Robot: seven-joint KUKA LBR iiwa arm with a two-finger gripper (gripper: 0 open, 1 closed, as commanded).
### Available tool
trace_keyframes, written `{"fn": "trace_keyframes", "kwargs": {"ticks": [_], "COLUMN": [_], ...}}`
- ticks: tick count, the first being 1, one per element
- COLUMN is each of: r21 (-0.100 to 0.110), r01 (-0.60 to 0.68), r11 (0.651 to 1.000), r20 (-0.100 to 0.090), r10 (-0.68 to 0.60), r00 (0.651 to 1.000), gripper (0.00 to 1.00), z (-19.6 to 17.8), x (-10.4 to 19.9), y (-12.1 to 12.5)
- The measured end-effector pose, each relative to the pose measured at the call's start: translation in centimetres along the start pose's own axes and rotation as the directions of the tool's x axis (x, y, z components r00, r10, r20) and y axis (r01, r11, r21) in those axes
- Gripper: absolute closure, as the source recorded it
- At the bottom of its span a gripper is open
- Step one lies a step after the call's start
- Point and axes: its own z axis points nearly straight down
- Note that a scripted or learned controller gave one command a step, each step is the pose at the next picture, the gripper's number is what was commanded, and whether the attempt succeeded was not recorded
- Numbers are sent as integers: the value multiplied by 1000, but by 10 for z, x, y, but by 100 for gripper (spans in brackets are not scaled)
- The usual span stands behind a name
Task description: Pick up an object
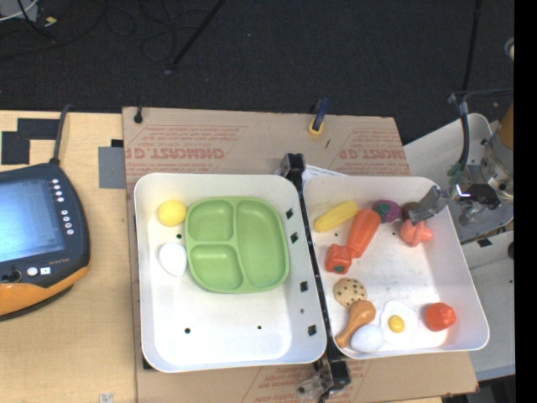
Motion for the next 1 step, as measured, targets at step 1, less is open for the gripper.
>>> {"fn": "trace_keyframes", "kwargs": {"ticks": [1], "r21": [-12], "r01": [2], "r11": [1000], "r20": [2], "r10": [-2], "r00": [1000], "gripper": [0], "z": [-8], "x": [0], "y": [2]}}
